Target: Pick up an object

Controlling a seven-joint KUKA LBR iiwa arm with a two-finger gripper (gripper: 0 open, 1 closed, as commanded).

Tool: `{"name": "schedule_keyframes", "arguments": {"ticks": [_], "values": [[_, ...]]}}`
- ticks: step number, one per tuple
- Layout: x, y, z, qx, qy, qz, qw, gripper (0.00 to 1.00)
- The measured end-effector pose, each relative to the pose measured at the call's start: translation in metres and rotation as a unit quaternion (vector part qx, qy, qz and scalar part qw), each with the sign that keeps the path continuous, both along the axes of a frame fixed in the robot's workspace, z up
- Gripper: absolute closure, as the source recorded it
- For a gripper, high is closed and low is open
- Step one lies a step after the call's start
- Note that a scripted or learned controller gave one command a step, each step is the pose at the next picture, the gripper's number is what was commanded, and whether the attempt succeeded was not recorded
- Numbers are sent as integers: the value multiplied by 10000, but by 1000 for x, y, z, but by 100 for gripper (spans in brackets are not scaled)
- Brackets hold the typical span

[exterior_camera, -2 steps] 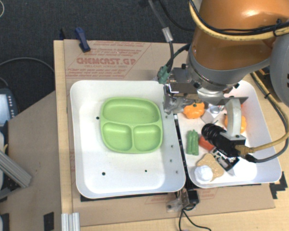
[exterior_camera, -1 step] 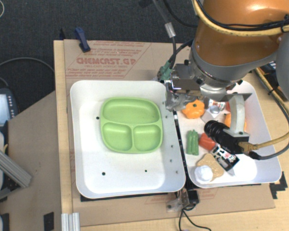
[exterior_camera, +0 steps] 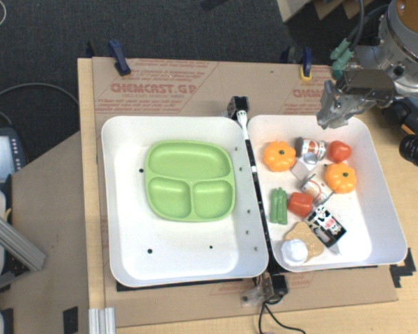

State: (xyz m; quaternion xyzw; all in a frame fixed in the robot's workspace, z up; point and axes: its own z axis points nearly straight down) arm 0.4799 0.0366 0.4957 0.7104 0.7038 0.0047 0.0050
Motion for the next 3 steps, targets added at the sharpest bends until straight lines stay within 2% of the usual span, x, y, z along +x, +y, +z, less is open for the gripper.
{"name": "schedule_keyframes", "arguments": {"ticks": [1,2,3], "values": [[-2,18,-109,-6,127,44,9999,100],[12,48,-259,-9,156,51,9999,100],[0,75,-96,35,-24,75,10000,100]]}}
